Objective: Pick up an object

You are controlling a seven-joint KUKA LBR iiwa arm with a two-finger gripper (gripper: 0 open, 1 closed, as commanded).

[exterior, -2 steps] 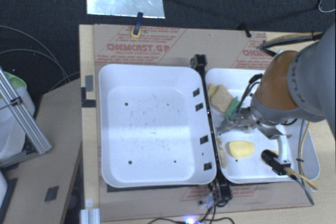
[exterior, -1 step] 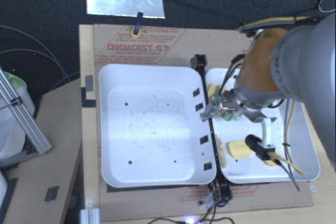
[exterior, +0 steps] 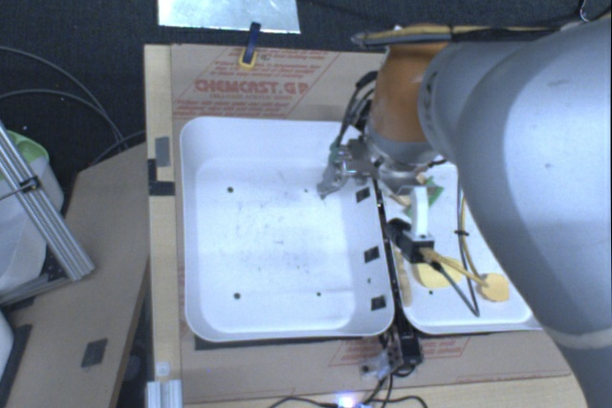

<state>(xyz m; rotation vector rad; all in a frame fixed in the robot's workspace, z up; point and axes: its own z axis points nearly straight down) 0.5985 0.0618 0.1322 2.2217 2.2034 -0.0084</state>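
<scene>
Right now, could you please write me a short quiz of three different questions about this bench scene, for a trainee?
1. True or false: the gripper is above the shallow white left bin.
2. Which bin holds the flat yellow object? A) left B) right
3. Fill in: the band above the grey arm's wrist is ____.

Key: 1 true; 2 B, the shallow white right bin; 3 orange.

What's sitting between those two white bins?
In the camera view, a thin black divider strip runs between the left bin and the right bin, their rims meeting there.
</scene>
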